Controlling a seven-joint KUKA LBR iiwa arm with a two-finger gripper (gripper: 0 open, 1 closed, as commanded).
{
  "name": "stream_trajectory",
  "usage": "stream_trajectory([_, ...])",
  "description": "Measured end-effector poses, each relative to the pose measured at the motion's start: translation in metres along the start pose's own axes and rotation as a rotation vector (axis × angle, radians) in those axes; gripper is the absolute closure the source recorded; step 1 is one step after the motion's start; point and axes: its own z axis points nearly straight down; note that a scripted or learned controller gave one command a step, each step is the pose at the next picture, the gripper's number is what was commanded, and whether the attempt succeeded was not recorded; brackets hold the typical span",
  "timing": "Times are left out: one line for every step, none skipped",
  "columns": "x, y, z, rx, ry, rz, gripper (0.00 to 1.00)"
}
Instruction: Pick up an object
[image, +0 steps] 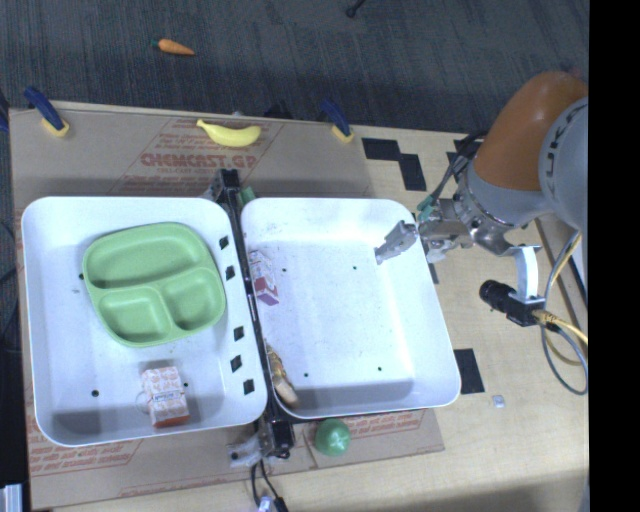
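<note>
End effector (397, 240) (fingers indistinct) hovers over right bin (340, 385).

Wood bench (500, 440) topped by a cardboard sheet (290, 150) — two white bins (400, 385) side by side on it, left of the fingers. Yellow banana (229, 131) on cardboard at the far edge, up-left of the fingers. Green ball (332, 437) on cardboard below the fingers — just beside the right bin's near rim.
</note>
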Motion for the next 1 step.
stream_trajectory([0.0000, 0.0000, 0.0000, 0.000, 0.000, 0.000, 0.00])
